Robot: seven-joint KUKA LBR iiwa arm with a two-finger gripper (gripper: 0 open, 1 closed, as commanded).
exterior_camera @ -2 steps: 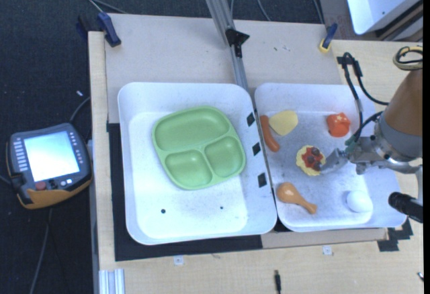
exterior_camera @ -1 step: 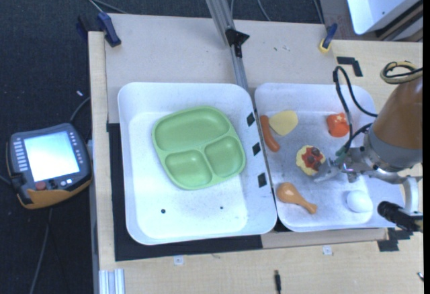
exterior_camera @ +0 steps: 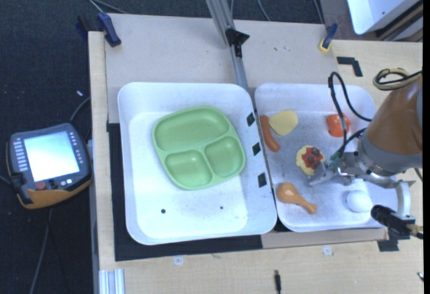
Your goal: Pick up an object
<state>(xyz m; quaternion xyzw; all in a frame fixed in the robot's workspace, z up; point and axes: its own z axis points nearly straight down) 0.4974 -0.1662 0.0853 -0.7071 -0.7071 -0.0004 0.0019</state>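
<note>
The counter (exterior_camera: 201, 37) is seen from above, and two shallow white bins are placed on it side by side. The left bin (exterior_camera: 195, 219) is the larger thing on it, and a green divided plate (exterior_camera: 198, 147) with three compartments is laid inside it, towards the upper middle. The right bin (exterior_camera: 302, 94) is placed just beside the left one, and several small toy foods are scattered in it.

The arm (exterior_camera: 396, 131) is reached in from the right side, and its orange band is seen above the right bin's edge. The gripper (exterior_camera: 330, 172) is lowered into the right bin, just beside the small pizza piece (exterior_camera: 310, 158), on its right side. Whether the fingers are wide or narrow cannot be told, because they are too small and partly hidden by the wrist; nothing is seen held between them.

Among the foods, a yellow piece (exterior_camera: 284, 122) is found near the upper left of the right bin, with a sausage (exterior_camera: 270, 133) touching its left side. A chicken drumstick (exterior_camera: 295, 197) is laid near the lower edge. An orange-red piece (exterior_camera: 335, 125) is seen near the top right, partly crossed by a black cable (exterior_camera: 336, 94). A white egg (exterior_camera: 358, 201) is placed at the lower right, close under the wrist.
</note>
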